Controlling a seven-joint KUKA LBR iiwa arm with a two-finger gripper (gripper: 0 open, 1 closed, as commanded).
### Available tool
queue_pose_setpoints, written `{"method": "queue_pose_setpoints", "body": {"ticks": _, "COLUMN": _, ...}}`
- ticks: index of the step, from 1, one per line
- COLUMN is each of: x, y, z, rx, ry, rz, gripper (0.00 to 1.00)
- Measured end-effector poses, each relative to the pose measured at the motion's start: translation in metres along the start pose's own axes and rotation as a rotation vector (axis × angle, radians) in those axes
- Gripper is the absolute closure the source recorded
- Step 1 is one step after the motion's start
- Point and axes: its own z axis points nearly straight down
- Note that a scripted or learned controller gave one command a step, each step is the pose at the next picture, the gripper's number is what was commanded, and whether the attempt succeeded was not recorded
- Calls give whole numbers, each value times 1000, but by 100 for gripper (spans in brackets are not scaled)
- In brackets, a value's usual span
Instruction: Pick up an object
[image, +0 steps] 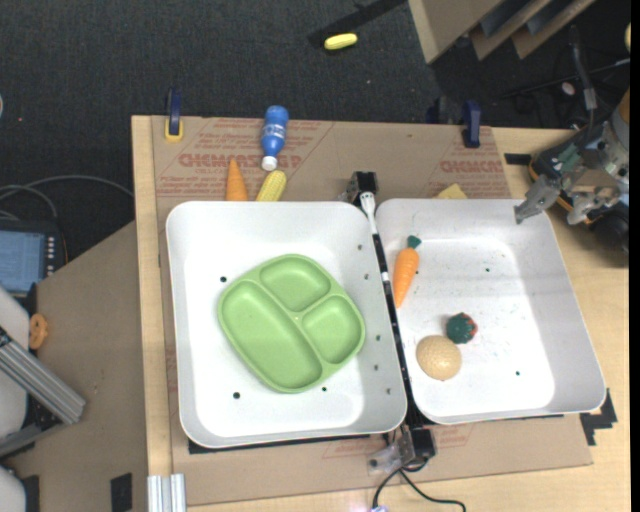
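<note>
Left bin (190, 300): white, shallow; holds one green divided plate (290, 322) with three compartments, lying flat near the bin's middle; nothing on the plate.

Behind the left bin, on the counter (130, 330): a small orange carrot piece (235, 183), a yellow corn piece (271, 185), a blue-and-white bottle (274, 135); all outside the bins.

Right bin (530, 300): white, shallow, touching the left bin along a shared edge; holds an orange toy carrot (404, 272) with green top, lying against the bin's left wall, long axis running near-to-far with a slight tilt, green end farthest from the camera; a beige round object (438, 357) toward the near side; a small dark green and red object (460, 327) just beside it, on its far right.

Tool (530, 205): at the right bin's far right corner, above the rim; whether it is apart or together, cannot tell; nothing seen in it; arm entering from the right, wrist low over the counter edge.

Governing relation, as judgement: all three candidates lie left of and nearer the camera than the tool; the carrot is across the bin; the round pair is diagonally nearer the front.
</note>
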Motion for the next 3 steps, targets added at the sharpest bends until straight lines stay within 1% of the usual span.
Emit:
{"method": "queue_pose_setpoints", "body": {"ticks": 1, "x": 59, "y": 26, "z": 153, "rx": 12, "ry": 7, "rz": -6, "gripper": 0}}
{"method": "queue_pose_setpoints", "body": {"ticks": 2, "x": 130, "y": 34, "z": 146, "rx": 5, "ry": 3, "rz": -7, "gripper": 0}}
{"method": "queue_pose_setpoints", "body": {"ticks": 3, "x": 121, "y": 2, "z": 147, "rx": 6, "ry": 2, "rz": 1, "gripper": 0}}
